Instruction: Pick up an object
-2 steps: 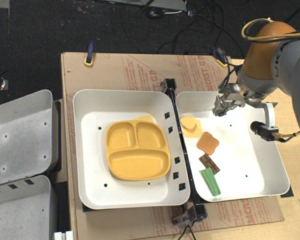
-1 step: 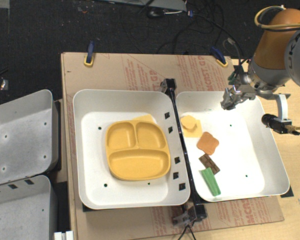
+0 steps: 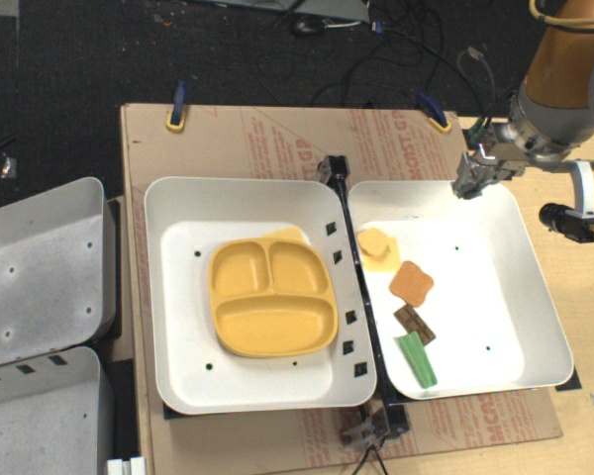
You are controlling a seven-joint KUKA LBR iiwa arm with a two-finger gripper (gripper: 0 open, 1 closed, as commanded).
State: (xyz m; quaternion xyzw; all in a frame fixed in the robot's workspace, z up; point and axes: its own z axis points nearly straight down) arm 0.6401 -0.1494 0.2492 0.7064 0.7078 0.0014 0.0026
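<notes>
Robot lab: clamped bench [image 3: 238,137], cables [image 3: 416,43].

right bin [image 3: 495,295]: I see its right half bare, free floor for a descent.
right bin clutter: yellow piece [image 3: 374,244], orange piece [image 3: 412,283], brown piece [image 3: 414,324], green stick [image 3: 416,359] crowd the left wall, brown touching green.
left bin [image 3: 178,265]: tray [image 3: 273,298] takes the middle, I get narrow margins along the walls.
gripper [image 3: 472,181]: over the right bin's far rim.
</notes>
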